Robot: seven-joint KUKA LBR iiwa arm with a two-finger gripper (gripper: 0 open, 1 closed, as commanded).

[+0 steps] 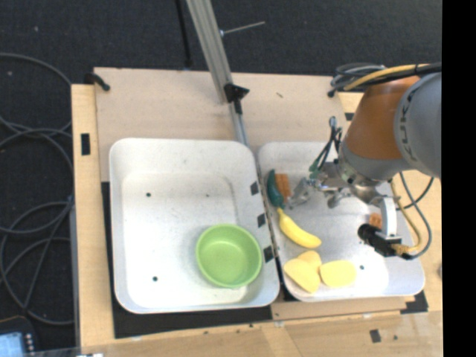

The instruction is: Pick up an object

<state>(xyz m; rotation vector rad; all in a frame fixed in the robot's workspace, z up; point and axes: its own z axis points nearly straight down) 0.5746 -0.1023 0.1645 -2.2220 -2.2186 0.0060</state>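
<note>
Lying just below the tool, the banana rests untouched.

The arm comes in from the right, its grey link at the edge and the orange band bulging just left of it. Below the band the wrist slants down and to the left, with cables looping along it. The claw hangs low at the left end of the wrist, its metal parts pointing leftward.
</note>
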